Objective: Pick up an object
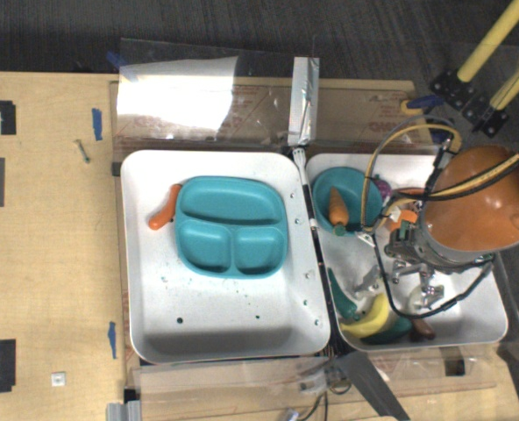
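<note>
The arm's orange band [483, 202] sits over the right bin [496, 323], and the gripper [373, 281] hangs low inside that bin, just above a yellow banana [371, 316]. It is too small and blurry to tell how the claw stands, so I cannot tell. In the same bin a small carrot [338, 209] leans in a teal bowl [351, 191], and the left bin [154, 305] holds a teal tray [231, 226] (split into three parts) with an orange sausage [164, 209] touching its left side.
</note>
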`<state>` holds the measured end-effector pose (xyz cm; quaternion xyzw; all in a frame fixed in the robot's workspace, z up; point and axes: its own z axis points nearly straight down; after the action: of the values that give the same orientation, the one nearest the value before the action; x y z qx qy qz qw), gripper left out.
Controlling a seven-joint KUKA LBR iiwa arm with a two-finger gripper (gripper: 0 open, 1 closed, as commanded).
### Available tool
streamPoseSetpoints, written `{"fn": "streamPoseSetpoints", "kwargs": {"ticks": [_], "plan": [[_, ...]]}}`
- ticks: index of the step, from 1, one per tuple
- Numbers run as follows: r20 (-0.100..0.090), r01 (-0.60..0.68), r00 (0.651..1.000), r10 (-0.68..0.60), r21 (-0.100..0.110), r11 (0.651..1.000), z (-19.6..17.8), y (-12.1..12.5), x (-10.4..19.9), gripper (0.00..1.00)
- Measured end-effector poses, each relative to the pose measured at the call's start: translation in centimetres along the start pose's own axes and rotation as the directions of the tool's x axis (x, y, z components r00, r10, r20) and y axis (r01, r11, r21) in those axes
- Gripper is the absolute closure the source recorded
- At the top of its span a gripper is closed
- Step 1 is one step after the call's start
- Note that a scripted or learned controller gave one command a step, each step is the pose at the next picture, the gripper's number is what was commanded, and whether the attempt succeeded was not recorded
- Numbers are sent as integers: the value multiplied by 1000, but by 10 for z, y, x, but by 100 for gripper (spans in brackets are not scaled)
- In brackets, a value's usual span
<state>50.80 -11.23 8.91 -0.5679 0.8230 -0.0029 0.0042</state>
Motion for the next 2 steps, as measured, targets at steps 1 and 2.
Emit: {"fn": "streamPoseSetpoints", "kwargs": {"ticks": [1,2], "plan": [[-1,-39,999,39,-2,999,0,-18,-11,0],[2,-618,786,618,0,786,3,-156,-44,0]]}}
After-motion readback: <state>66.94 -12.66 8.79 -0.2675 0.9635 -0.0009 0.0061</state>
